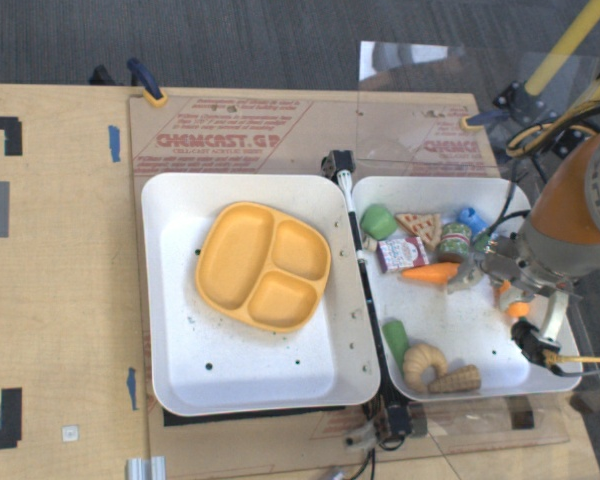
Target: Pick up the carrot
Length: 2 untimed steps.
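The claw (473,270) sits low in the right bin (480,353), its tip at the fat end of the carrot (430,274). Whether it is open or closed I cannot tell; it blurs into the clutter there, and no carrot shows between its tips.

Taking the carrot as landmark, largest first. The arm (570,218) bulks to its right, orange band uppermost. The left bin (170,368) lies well to its left and bears a yellow tray (263,266) with three compartments. The right bin holds the carrot itself, lying flat, roughly level across the view, thin end pointing left, in the upper middle of the bin. A croissant (421,361) and a cone (457,378) lie well below it; a green pickle (394,336) is below and left. Touching its upper left is a pink box (401,254); above that, a green lump (378,221) and a pizza slice (418,225). A jar (455,238) stands just above the carrot's right end, with a blue piece (472,217) beyond it.

To do this well, I judge the claw should straddle the carrot across its width near the thick end, away from the box and jar, settle fully down, then close before lifting straight up.
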Tool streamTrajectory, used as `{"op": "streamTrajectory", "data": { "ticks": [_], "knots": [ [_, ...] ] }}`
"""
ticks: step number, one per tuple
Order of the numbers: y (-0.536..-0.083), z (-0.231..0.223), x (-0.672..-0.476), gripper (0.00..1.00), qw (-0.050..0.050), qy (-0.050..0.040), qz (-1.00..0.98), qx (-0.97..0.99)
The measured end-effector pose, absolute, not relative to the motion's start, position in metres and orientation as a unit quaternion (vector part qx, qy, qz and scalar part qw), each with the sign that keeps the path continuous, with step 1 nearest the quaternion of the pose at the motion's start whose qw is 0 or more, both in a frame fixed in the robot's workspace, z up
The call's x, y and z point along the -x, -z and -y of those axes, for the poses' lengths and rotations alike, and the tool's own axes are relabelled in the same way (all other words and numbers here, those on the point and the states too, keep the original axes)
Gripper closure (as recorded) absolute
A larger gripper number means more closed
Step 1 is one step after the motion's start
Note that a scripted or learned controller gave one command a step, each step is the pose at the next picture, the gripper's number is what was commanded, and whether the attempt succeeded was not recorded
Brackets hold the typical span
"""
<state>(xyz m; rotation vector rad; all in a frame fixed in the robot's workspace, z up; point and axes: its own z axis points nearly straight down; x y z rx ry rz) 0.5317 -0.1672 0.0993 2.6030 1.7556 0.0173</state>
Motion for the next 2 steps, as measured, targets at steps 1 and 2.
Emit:
{"op": "streamTrajectory", "data": {
  "ticks": [1, 2],
  "knots": [
    [-0.090, 0.188, -0.530, 0.00, -0.021, -0.0125, -0.643, -0.765],
    [-0.089, 0.127, -0.592, 0.00, 0.003, -0.0044, -0.664, -0.748]
  ]
}}
